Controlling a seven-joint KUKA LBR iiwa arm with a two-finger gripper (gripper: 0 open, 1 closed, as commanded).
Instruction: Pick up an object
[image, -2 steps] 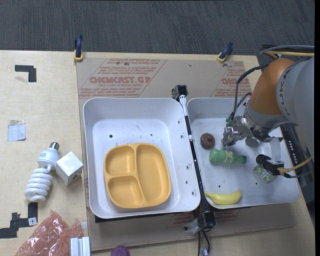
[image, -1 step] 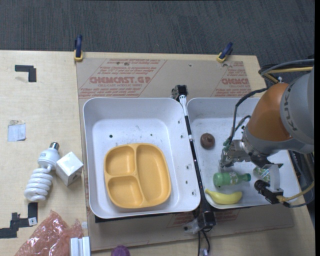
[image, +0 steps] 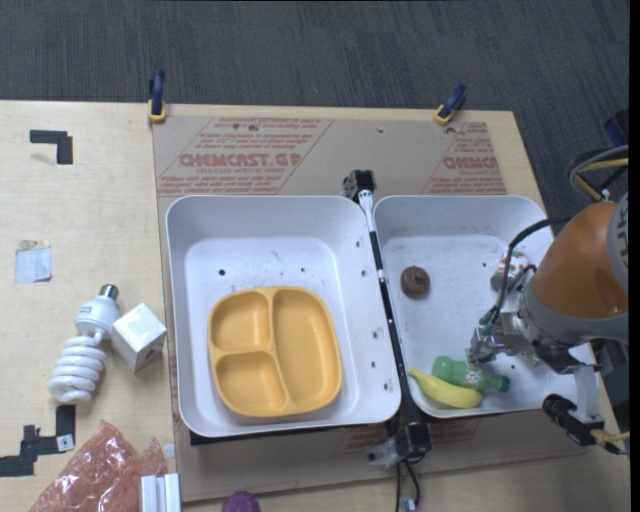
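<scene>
In the right bin (image: 440, 225) a brown round object (image: 415, 281) lies near the middle left. A yellow banana (image: 444, 391) rests along the bin's front edge, with a green bottle (image: 468, 374) lying just behind it. My gripper (image: 487, 343) hangs low at the bin's right side, just above the right end of the green bottle, with the grey arm and its orange band (image: 590, 265) behind it. A yellow divided plate (image: 273, 349) lies in the left bin (image: 200, 240).
Left of the bins on the bench lie a white spiral light bulb (image: 82, 352), a small white cube (image: 139, 335) and a pink mesh bag (image: 85, 472). A black divider bar (image: 378, 270) runs between the bins. Cables trail at the front.
</scene>
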